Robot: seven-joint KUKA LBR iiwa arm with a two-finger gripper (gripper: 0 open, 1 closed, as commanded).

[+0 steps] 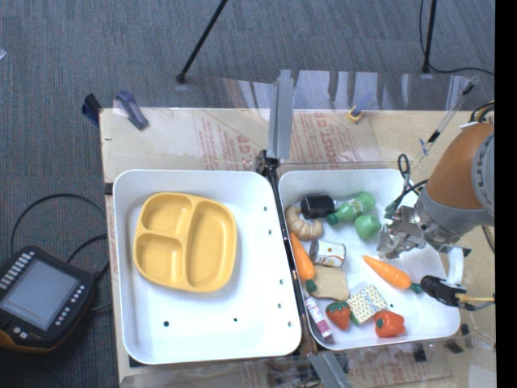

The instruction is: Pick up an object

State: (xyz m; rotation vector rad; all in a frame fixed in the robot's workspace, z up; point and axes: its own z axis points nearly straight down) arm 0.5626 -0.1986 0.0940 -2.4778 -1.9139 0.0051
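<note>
My gripper (394, 243) hangs low over the right side of the right bin (420, 323), just above the thick end of an orange carrot (388, 272). A green round fruit (367, 226) lies just to its left, with a green bottle (355, 208) beyond that. Nothing can be seen held in the gripper.
The right bin also holds a black object (317, 206), a croissant (304, 223), a second carrot (301, 257), a small can (329, 254), toast (329, 284), a strawberry (338, 314), a checkered block (367, 303) and a red pepper (389, 323). A yellow divided plate (186, 241) lies in the left bin (202, 338).
</note>
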